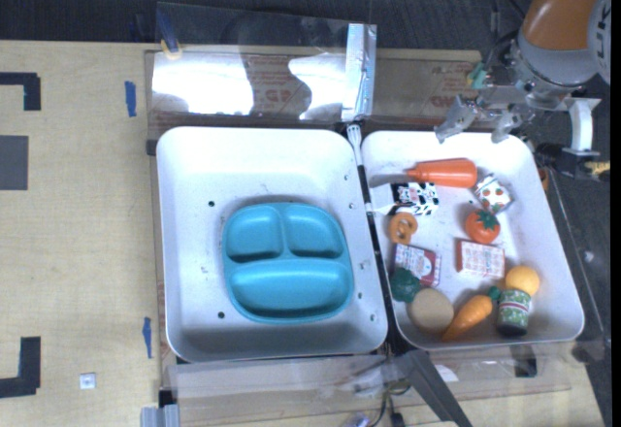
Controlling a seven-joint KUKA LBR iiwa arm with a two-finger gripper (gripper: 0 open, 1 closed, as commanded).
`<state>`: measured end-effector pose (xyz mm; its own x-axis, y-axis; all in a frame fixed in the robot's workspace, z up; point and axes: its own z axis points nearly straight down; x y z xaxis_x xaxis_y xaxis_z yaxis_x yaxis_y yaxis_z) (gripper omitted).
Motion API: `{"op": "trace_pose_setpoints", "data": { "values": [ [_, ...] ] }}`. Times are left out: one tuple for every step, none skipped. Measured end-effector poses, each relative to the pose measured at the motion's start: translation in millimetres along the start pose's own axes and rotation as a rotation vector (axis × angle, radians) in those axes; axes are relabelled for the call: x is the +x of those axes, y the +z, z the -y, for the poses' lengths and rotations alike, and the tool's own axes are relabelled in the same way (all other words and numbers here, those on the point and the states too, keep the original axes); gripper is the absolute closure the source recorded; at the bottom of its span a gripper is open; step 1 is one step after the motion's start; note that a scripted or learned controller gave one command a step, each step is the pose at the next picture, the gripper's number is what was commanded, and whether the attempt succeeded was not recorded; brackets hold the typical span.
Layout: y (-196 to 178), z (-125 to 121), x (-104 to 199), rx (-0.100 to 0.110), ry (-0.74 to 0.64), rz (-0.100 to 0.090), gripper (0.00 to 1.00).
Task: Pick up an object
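Fingers point(454, 124) spread apart, nothing between them; gripper point(475, 122) hovers over the right bin point(558, 250) rim at its 12 o'clock, presumably staged before descent. Nearest candidate is the carrot point(441, 172), just toward 6 o'clock; tomato point(482, 226) and bottle point(514, 311) lie further that way; left bin point(184, 221) holds a blue tray point(287, 260).

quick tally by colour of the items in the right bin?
Right bin:
Orange: 4, long carrot, small carrot, tomato, round piece
Red-and-white packets: 2
Black-and-white: 1
White, spotted: 1
Yellow: 1
Tan: 1
Dark green: 2, bottle, small piece
Total: 12
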<state>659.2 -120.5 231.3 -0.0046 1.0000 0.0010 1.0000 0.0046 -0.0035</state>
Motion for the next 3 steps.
{"op": "trace_pose_setpoints", "data": {
  "values": [
    [113,63,-30,-0.008,0.116,0.002,0.00],
    [146,111,-51,-0.008,0.169,0.001,0.00],
    [136,109,-52,-0.012,0.169,0.002,1.00]
  ]
}}
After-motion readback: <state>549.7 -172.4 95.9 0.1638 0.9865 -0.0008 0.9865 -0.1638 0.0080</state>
